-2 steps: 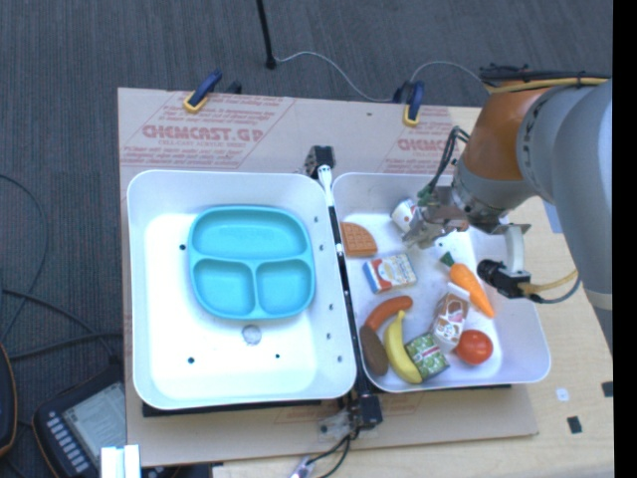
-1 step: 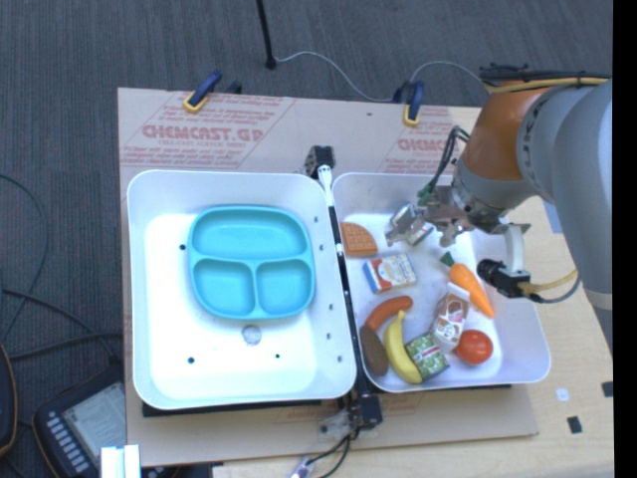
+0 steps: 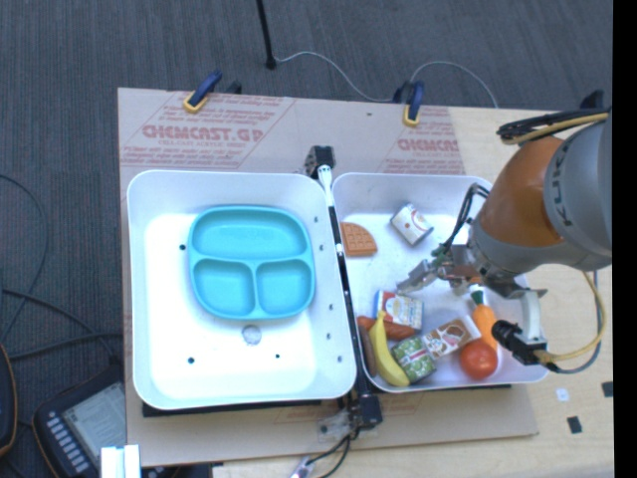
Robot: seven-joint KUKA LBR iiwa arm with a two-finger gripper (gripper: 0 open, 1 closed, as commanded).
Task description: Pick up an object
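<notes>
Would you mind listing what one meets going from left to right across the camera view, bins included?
Left bin → blue divided plate → waffle piece → small white carton → tomato → arm's orange band.

grey arm reaches in from the right, orange-banded wrist bent low.

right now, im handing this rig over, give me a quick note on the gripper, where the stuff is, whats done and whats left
Gripper: low over the right bin, near its middle, nothing visible between its fingers; open or shut cannot be told from this angle.
Things: all in the right bin. Banana, tomato, carrot and a green-and-red packet crowd the near end; a small carton lies just below the gripper; a white carton and a waffle-like piece sit at the far end.
Left bin: holds a blue divided tray.
Done: no pick yet.
Left: grasp one object and lift it.
</notes>
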